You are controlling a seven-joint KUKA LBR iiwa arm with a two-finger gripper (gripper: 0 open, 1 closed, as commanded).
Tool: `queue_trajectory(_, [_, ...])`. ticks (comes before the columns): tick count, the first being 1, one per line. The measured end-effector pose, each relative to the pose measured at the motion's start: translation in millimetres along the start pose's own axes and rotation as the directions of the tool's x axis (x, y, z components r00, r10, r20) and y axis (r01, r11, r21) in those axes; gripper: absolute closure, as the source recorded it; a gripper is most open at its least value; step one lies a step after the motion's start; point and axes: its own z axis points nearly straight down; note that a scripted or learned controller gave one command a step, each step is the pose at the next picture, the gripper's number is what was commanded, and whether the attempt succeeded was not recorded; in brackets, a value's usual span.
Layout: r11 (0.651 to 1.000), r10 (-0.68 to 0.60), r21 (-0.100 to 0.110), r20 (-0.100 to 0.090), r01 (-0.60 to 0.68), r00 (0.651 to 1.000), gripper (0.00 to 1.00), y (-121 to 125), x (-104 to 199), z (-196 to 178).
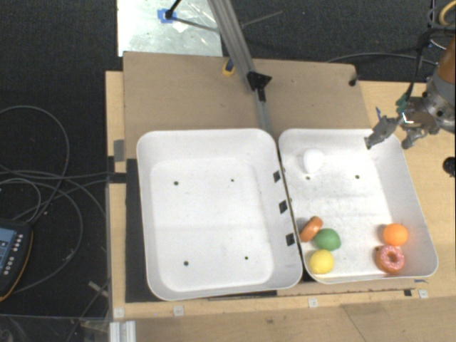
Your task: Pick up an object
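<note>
The right bin (399,184) holds several small objects. A white ball (313,160) lies near its far left. Along its near side lie an orange carrot-like piece (311,228), a green ball (327,239), a yellow lemon (321,262), an orange (395,234) and a pink doughnut (390,258). My gripper (392,137) hangs over the bin's far right corner, well away from every object. Its two dark fingers are spread apart with nothing between them.
The left bin (153,212) sits beside the right one, joined by black clips (283,206). A grey metal pole (235,34) slants over the bench at the back. Cables and a pendant (13,248) lie on the dark floor to the left.
</note>
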Motion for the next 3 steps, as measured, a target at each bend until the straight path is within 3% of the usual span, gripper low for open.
queue_trajectory(1, [1.0,-0.002,-0.004,0.002,0.002,1.0,0.0,0.8,0.1,-2.8])
queue_trajectory(3, [1.0,-0.003,0.001,0.0,0.003,1.0,0.0,14.7,10.1,114.7])
